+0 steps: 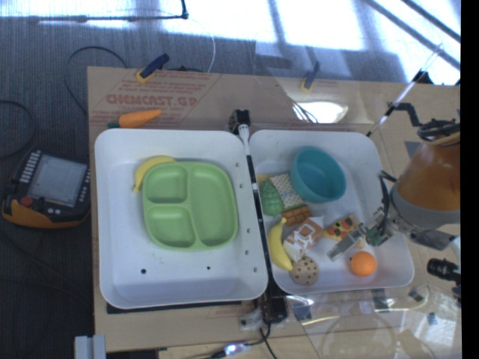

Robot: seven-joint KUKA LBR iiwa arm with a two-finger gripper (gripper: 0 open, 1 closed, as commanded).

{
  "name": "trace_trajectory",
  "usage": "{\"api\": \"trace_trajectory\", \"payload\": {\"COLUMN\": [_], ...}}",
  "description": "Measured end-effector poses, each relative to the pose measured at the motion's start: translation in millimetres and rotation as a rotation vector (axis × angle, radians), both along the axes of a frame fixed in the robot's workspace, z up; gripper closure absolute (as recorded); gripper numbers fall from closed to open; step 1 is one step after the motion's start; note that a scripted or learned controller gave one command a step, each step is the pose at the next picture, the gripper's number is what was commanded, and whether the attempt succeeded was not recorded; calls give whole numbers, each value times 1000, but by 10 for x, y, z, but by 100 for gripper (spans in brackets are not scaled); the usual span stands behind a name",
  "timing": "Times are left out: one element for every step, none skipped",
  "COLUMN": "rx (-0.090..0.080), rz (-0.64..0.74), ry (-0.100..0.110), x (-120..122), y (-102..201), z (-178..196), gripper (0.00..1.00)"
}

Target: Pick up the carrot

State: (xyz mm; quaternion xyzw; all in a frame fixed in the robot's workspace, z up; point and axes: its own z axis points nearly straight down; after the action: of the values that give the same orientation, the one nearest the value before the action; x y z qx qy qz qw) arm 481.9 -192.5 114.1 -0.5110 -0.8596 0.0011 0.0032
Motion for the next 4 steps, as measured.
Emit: {"api": "trace_trajectory", "payload": {"rx": [-11,-10,-6,-13], "rz": [110,326,491,694], "ry": [-34,-20,-14,-23], "x": [1010,1141,1366,1173], "y": [-225,-312,-300,-309], "z": [-164,875,-175,-234], "gripper": [0,0,0,0]}}
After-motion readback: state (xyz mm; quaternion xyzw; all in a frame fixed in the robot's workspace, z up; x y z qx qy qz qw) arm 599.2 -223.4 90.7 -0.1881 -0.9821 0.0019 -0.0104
